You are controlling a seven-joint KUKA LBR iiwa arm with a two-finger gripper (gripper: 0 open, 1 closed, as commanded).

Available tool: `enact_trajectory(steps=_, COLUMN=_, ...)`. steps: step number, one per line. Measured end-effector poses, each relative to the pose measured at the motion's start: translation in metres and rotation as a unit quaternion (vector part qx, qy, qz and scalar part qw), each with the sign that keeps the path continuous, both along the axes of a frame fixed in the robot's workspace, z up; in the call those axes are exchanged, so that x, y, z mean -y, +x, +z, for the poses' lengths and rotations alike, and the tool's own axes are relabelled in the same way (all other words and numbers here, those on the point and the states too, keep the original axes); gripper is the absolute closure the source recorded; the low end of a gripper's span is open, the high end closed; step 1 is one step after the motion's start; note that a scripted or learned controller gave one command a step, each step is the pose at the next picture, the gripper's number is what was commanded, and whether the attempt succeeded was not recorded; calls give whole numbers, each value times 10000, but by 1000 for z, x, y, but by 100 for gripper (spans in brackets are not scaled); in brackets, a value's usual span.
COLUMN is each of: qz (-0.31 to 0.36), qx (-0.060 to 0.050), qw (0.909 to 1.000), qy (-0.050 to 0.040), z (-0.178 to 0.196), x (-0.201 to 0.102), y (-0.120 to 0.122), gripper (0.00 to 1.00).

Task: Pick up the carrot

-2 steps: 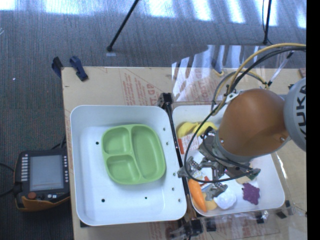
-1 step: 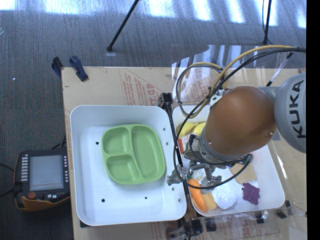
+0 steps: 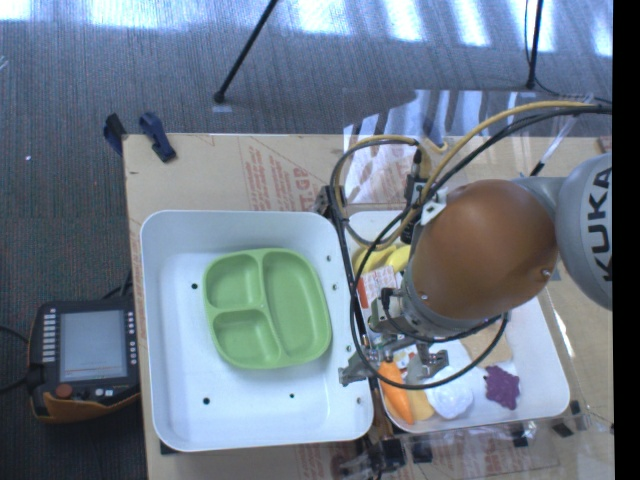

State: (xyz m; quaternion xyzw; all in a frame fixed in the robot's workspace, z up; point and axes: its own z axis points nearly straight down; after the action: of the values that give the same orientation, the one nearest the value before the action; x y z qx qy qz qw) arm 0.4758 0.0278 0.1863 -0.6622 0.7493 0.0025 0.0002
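The carrot is a short orange piece lying near the front left corner of the right bin. Its upper end is tucked under the arm's wrist. My gripper hangs low in that bin, directly over the carrot's top end and close to the wall between the two bins. The large orange-brown wrist housing hides much of the gripper from above. I cannot make out whether the carrot is held.
A green divided plate lies in the left bin. Beside the carrot sit a white lump and a purple toy. A yellow item lies farther back. Cables loop over the bin divider.
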Motion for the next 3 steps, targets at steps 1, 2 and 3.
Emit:
enact_trajectory(steps=1, qz=-459, qx=-5, qw=9989, qy=-6, z=0, x=55, y=0, gripper=0)
enact_trajectory(steps=2, qz=123, qx=-44, qw=9999, qy=11, z=-95, x=116, y=-3, gripper=0)
enact_trajectory(steps=3, qz=152, qx=0, qw=9999, qy=21, z=-82, x=111, y=1, gripper=100)
